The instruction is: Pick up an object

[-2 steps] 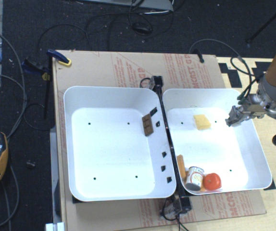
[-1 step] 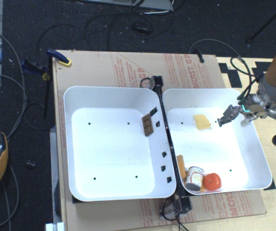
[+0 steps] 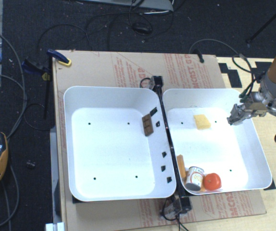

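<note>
Where the right shallow white bin (image 3: pixel 253 143) holds the candidates, we see a pale yellow sponge-like block (image 3: pixel 202 121) lying flat near its far side, alone on the bin floor. At the near left corner a red round tomato-like ball (image 3: pixel 212 181) touches a small white can with a printed label (image 3: pixel 194 176), and a thin orange stick (image 3: pixel 181 165) lies along the wall beside them. Right of the block, above the bin's right rim, we see the grey two-finger gripper (image 3: pixel 234 119); its fingers are perhaps closed, but we cannot tell, and nothing shows between them. The left white bin (image 3: pixel 80 143) holds a brown chocolate-like bar (image 3: pixel 147 124) propped on its right wall.
</note>
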Robot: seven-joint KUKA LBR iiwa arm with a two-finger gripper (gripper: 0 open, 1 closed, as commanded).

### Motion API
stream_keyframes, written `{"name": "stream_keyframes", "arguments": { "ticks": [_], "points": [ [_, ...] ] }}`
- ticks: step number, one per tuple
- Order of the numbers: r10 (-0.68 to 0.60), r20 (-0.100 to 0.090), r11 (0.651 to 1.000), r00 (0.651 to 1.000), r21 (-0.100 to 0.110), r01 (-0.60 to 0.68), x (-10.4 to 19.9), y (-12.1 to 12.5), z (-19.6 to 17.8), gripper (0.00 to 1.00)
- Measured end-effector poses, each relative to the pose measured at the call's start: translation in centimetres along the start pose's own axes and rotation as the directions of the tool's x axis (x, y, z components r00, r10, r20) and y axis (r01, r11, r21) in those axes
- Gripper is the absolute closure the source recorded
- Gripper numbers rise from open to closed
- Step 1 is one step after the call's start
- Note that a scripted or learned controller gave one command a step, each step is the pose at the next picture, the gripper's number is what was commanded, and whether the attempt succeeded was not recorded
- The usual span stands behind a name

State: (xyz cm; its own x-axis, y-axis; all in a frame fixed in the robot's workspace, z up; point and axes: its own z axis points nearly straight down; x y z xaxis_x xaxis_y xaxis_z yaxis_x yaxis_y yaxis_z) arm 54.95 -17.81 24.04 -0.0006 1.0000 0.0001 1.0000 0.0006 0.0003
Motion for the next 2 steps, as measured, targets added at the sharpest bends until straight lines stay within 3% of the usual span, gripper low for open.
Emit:
{"name": "stream_keyframes", "arguments": {
  "ticks": [1,2],
  "points": [
    [0.000,0.000,1.000,1.000,0.001,0.000,0.0,0.0,0.0,0.00],
    [0.000,0.000,1.000,1.000,0.000,0.000,0.0,0.0,-1.0,1.00]
  ]
}}
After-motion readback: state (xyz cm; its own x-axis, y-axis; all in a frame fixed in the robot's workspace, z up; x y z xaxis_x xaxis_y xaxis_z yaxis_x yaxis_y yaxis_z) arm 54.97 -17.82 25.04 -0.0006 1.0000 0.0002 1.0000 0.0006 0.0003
